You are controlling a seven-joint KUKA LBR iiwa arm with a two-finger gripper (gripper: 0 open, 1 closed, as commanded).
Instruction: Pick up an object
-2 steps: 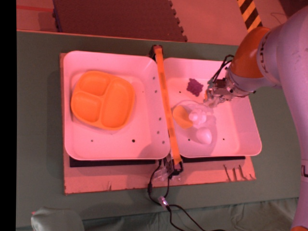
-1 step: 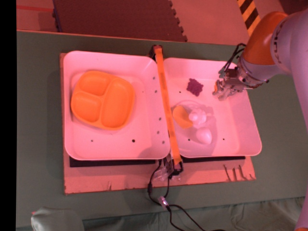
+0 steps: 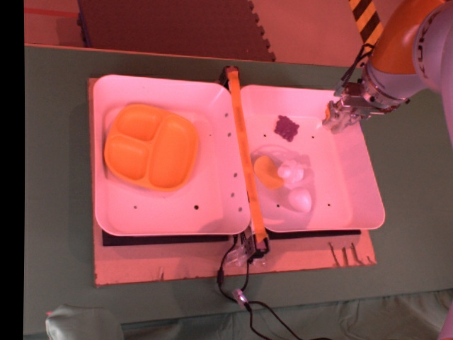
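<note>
Hovering over the far right corner of the right bin (image 3: 354, 190), the claw (image 3: 338, 121) carries nothing visible, its finger state indiscernible, while a dark purple cluster (image 3: 287, 127), orange piece (image 3: 267, 171) and white objects (image 3: 296, 184) lie inside the bin.

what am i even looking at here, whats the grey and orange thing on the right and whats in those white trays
One camera looks down at a slant on a bench. The grey and orange thing is a robot arm; its gripper is the small two-fingered hand at its tip, above the far right edge of the right bin. I see nothing held in it. The left bin holds an orange divided plate. The right bin holds a small dark purple piece, an orange rounded piece and two white pieces. An orange bar runs between the bins.
</note>
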